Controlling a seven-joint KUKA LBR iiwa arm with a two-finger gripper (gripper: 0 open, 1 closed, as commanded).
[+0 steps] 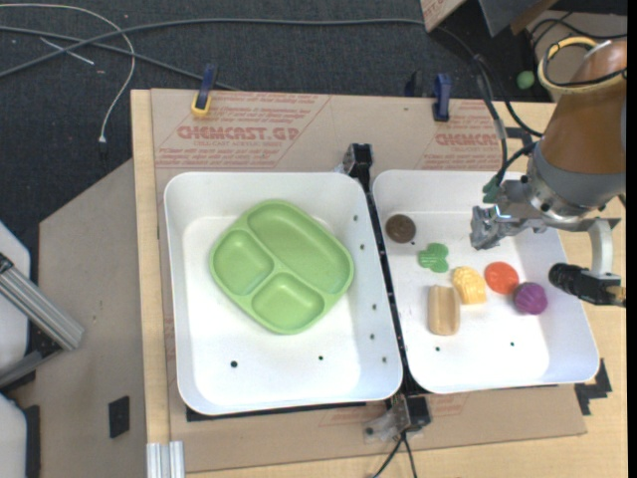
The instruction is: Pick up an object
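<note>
In the right bin point(567, 361), a bread roll point(444, 310) lies nearest its front edge, with corn point(469, 285), a tomato point(501, 276) and a purple fruit point(530, 298) just behind. The gripper point(487, 229) hovers near the bin's back edge; whether it is open or closed cannot be told. Red "CHEMCAST GP" point(237, 132) print runs along the table's point(149, 227) far edge.

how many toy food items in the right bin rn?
6: brown round piece top left, green piece, yellow piece, tan piece, orange piece, purple piece. The gripper may hide more.

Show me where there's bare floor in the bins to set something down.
Left bin: a bare strip below the green tray. Right bin: bare along the near edge, below the bread roll. Crowded around the corn, tomato and pincer.
</note>
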